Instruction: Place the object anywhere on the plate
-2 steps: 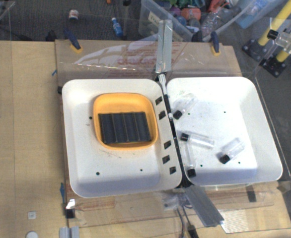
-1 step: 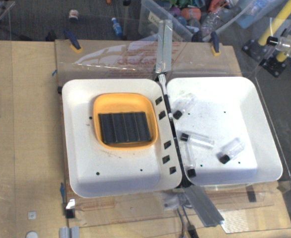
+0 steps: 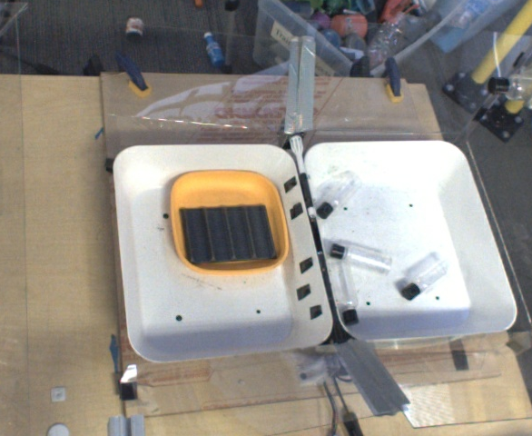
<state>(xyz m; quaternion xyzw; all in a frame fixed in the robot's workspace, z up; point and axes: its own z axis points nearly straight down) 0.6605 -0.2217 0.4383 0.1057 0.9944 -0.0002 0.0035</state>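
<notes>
Orange is what catches the eye first: a shallow, rounded-square plate (image 3: 230, 185) sits in the left white bin (image 3: 148, 321), a little towards its far side and near the wall it shares with the other bin. On the plate lies a black slab (image 3: 228, 234). It is flat and rectangular, with raised ribs running from far to near across its top. It lies wholly inside the plate's rim, towards the near edge, and leaves a band of orange bare on the far side.

In the right white bin (image 3: 448, 166) four clear plastic tubes with black caps are scattered. One tube (image 3: 339, 189) lies far and left, close to the middle wall. A second tube (image 3: 364, 257) lies across the middle of the bin. A third, stubbier tube (image 3: 425, 271) rests to the right of that. The fourth tube (image 3: 346, 291) lies along the middle wall, its cap at the near end.

Both bins sit on a pale wooden tabletop (image 3: 39, 243). Beyond it stands a clear tub (image 3: 289, 25) of brightly coloured bits.

Whether the claw is open or closed, I cannot tell.
</notes>
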